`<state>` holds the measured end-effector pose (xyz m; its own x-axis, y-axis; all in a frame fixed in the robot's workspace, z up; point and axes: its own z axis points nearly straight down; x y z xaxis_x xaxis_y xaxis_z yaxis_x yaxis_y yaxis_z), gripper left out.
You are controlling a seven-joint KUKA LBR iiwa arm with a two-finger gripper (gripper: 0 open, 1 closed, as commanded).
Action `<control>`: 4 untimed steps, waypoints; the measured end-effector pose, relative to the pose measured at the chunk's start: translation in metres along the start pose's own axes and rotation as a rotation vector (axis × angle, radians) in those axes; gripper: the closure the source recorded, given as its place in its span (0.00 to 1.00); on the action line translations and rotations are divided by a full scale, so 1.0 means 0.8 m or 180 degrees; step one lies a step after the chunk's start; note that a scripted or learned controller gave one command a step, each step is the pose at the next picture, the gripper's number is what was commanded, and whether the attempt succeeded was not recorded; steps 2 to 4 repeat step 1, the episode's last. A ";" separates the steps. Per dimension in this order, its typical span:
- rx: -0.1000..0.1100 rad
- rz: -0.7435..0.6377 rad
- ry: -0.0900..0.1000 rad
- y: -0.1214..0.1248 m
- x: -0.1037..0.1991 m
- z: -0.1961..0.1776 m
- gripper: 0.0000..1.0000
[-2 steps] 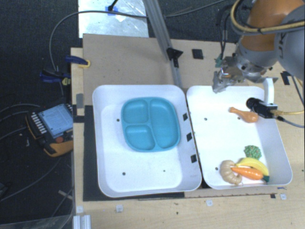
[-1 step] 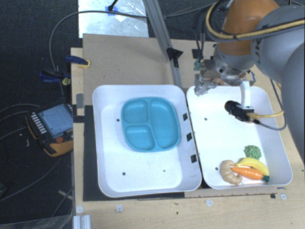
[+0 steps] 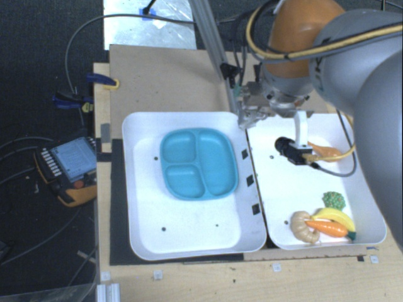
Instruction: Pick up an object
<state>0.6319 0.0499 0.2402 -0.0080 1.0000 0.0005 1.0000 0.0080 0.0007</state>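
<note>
My gripper (image 3: 250,116) hangs low over the far end of the ridge between the two bins, under the orange wrist band. Nothing shows in its grasp. In the near right corner of the right bin (image 3: 277,194) lies a cluster of toy food: a tan croissant-like piece (image 3: 303,226), an orange carrot (image 3: 327,228), a yellow banana (image 3: 336,216) and a green broccoli (image 3: 334,200). A small orange piece (image 3: 325,149) lies further back in that bin, partly under the arm. The cluster is well apart from the gripper, toward the front.
A blue divided plate (image 3: 198,163) sits in the left bin (image 3: 182,231). The grey arm covers the right bin's far right part. Cables, clamps and a small device (image 3: 69,162) lie off the bench to the left.
</note>
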 end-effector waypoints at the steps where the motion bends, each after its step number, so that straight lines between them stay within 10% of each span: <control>1: -0.0007 -0.0006 0.0004 0.013 0.074 0.011 1.00; 4: -0.0007 -0.0006 0.0004 0.013 0.074 0.011 1.00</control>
